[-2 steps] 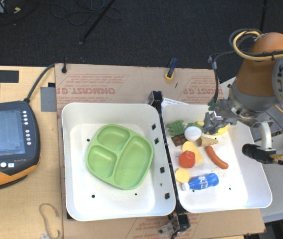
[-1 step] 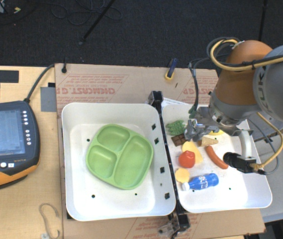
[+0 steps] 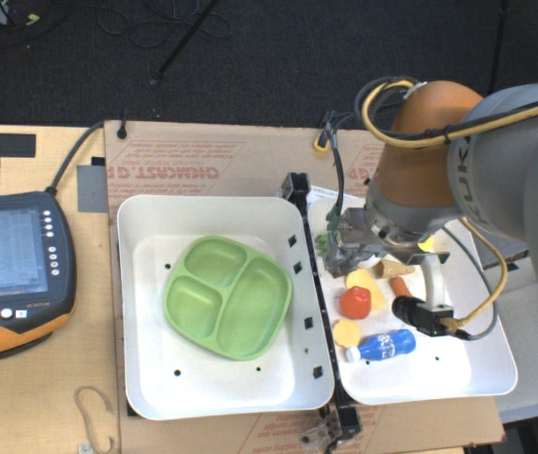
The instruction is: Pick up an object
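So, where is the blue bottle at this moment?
The blue bottle lies on its side in the right bin, near that bin's front, just below the red tomato-like object and beside a yellow piece.

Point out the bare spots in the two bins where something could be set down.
Left bin: a bare white strip along the near edge, below the green plate, and a narrower one along its left wall. Right bin: bare floor in the near right corner, right of the blue bottle. It is crowded under the hand, around the red toy.
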